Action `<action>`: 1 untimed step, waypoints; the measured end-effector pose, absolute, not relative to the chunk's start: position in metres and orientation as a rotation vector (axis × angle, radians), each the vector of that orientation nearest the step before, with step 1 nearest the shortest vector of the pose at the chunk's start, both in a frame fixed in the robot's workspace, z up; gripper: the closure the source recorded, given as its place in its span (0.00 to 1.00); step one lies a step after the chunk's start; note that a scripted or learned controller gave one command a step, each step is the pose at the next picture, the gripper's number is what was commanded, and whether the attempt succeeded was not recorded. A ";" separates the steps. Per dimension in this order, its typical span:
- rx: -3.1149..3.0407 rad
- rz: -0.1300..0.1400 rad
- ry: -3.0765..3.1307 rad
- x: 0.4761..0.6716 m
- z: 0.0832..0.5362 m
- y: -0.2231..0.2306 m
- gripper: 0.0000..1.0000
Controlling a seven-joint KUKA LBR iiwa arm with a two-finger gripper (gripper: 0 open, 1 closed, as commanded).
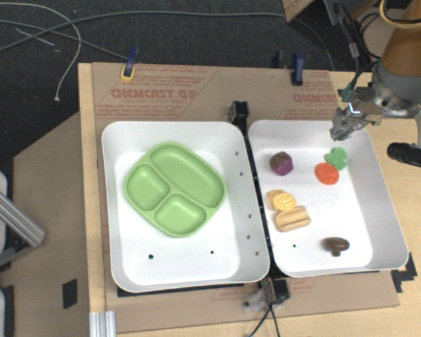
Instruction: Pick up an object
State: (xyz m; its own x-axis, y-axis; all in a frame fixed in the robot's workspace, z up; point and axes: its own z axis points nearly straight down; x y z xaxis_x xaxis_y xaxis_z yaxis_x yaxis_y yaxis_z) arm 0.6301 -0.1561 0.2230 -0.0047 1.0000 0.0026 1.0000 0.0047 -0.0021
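hovering over the right bin's (379,188) far edge: gripper (344,128), finger state unclear. just below, carrot (330,167), green top pointing away toward gripper, long axis near-to-far.

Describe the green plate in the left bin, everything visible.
The green plate is a light green, matte, plastic-looking divided tray with rounded corners and three compartments: one long one along its upper right side and two smaller ones along the lower left. All three hold nothing. It lies flat, right side up, turned at a diagonal, on the floor of the left bin, roughly central and toward the far side. Nothing else touches it.
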 end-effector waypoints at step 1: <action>-2.213 -0.002 -2.225 0.615 0.234 -0.105 1.00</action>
State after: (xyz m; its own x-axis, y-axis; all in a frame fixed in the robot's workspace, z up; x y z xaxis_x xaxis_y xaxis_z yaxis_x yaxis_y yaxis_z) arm 0.6148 -0.1053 0.2344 -0.0055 1.0000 0.0034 1.0000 0.0055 -0.0013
